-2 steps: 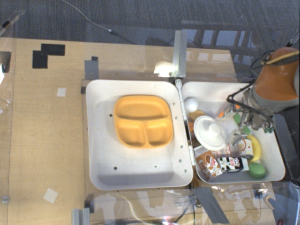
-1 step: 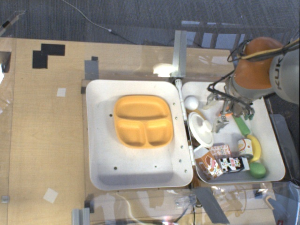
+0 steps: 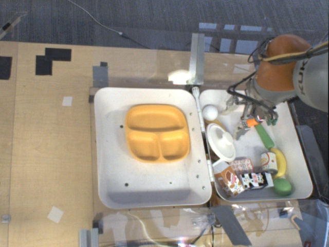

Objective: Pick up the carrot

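One claw (image 3: 245, 123) over carrot (image 3: 251, 122), grip unclear.

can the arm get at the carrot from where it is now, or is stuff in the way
Probably yes. The pincer hangs right over the carrot in the right bin, near its orange end. Nothing lies on top of the carrot; the banana touches only its lower tip, and the white bowl sits apart to the left.

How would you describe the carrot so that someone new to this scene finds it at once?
Look in the right bin, the one crowded with items, and find the gripper near its top. The carrot lies just under it, reaching down toward the banana. Its small orange end and long green part set it apart from the yellow banana and the round lime.
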Controlling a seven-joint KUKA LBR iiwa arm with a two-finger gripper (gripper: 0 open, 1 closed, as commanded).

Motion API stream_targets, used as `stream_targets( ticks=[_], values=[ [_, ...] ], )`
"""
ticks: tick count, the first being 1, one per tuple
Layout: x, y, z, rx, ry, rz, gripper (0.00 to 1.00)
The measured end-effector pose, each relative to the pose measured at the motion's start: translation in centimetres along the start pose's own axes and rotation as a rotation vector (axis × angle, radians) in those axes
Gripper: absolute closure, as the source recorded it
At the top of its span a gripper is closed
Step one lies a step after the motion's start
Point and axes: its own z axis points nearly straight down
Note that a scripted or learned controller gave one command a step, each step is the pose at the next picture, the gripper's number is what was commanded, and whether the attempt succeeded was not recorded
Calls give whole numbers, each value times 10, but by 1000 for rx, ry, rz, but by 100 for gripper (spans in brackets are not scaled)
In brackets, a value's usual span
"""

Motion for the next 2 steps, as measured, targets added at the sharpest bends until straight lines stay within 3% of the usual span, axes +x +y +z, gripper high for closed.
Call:
stream_targets(
  ticks=[1,2],
  values=[
    [-4,1,-15,3,-13,-5,100],
    [-4,1,-15,3,-13,-5,0]
  ],
)
